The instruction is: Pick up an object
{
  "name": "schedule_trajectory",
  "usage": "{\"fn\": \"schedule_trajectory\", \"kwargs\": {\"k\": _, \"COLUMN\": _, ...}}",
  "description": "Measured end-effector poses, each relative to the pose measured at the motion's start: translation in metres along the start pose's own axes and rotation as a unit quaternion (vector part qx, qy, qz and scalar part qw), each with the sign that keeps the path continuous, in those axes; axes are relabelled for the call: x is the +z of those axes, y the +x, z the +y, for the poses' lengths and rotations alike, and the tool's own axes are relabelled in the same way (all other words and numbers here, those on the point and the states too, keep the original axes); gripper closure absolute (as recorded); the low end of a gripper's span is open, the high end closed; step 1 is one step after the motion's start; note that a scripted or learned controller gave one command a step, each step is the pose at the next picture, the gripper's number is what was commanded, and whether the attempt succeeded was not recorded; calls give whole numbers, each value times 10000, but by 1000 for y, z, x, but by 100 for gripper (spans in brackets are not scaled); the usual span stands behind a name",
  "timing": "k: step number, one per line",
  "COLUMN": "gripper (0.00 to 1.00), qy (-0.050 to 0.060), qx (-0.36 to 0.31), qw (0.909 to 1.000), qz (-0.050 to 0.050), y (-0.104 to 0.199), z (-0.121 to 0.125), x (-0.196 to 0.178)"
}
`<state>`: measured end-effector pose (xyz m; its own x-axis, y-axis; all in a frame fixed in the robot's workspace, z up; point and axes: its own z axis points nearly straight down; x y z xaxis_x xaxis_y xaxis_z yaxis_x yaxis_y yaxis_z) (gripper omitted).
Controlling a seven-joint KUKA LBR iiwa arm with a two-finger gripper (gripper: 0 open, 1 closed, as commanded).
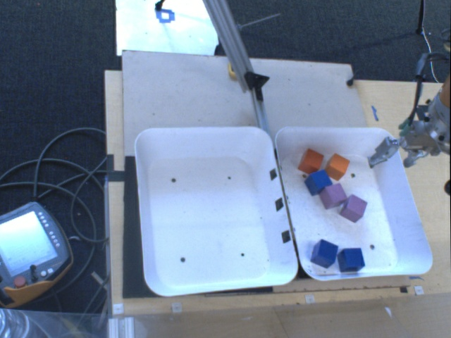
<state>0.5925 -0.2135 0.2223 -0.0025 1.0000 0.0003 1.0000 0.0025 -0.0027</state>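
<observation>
Several small cubes lie in the right bin [420, 248]. Two orange cubes [310, 161] [337, 166] sit near its back. A blue cube [318, 182] and two purple cubes [333, 195] [353, 208] lie just in front of them. Two more blue cubes [324, 253] [350, 259] rest side by side near the front wall. My gripper [397, 152] hangs over the bin's back right corner, to the right of the orange cubes and apart from them. Its fingers stand open with nothing between them.
The left bin [204, 130] adjoins the right one, with black tabs [279, 204] along the shared wall. A slanted metal rod [229, 34] crosses the back of the bench. A teach pendant [28, 252] and cables [70, 182] lie on the floor at the left.
</observation>
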Motion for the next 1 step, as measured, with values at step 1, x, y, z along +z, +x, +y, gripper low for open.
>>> {"fn": "schedule_trajectory", "kwargs": {"k": 1, "gripper": 0, "qy": -4, "qx": -1, "qw": 10000, "qz": 0, "y": 6, "z": -8, "x": 50}}
